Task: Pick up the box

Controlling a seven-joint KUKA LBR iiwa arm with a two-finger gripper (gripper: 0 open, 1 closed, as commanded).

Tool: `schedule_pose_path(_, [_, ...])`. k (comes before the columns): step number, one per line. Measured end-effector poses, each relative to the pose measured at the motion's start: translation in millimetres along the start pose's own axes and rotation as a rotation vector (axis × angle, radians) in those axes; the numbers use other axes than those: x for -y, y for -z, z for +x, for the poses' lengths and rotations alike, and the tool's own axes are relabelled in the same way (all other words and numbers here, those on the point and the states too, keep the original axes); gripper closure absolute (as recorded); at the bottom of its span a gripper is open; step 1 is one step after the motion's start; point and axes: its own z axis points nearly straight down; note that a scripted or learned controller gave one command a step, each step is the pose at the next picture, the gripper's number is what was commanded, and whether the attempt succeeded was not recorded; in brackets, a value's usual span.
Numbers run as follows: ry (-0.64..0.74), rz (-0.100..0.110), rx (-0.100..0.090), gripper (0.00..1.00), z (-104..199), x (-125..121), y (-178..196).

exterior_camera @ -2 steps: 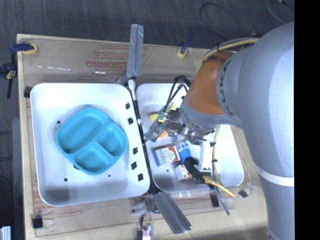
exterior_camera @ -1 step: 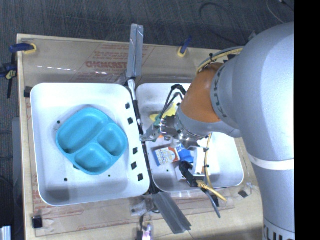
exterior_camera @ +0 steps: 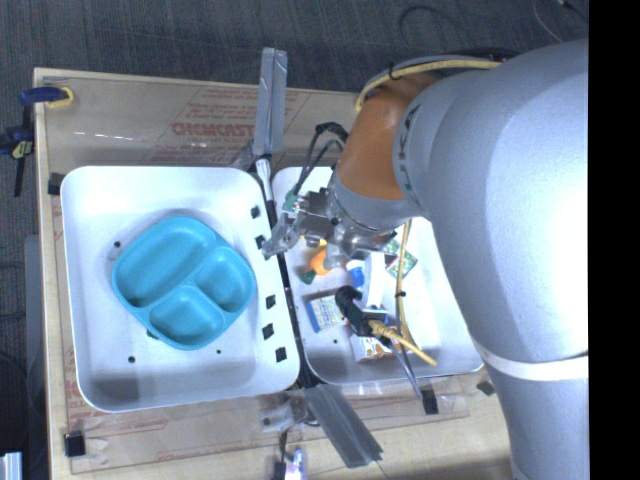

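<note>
Grey arm [exterior_camera: 480,168] reaches low into right bin [exterior_camera: 450,343], wrist over clutter. Gripper [exterior_camera: 335,253] state: cannot tell. Box [exterior_camera: 325,313], blue-white, lies flat near bin's left wall just below gripper, apparently ungrasped. Blue divided tray [exterior_camera: 180,281] sits in left bin [exterior_camera: 90,208], out of the way.

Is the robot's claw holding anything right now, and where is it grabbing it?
It cannot be told. The gripper hangs over the cluttered right bin, its tips hidden by the wrist and wires.

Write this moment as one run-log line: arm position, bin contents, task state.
arm: over right bin | gripper: low among clutter | left bin: blue divided tray | box: not seen held
</note>
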Motion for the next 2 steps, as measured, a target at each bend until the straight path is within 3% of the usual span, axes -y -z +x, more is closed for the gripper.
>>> schedule_pose_path(1, [0.035,0.001,0.0,0.0,-44.2,42.2,-1.0])
schedule_pose_path(2, [0.021,-0.045,-0.006,0.0,-53.9,31.6,-40.5])
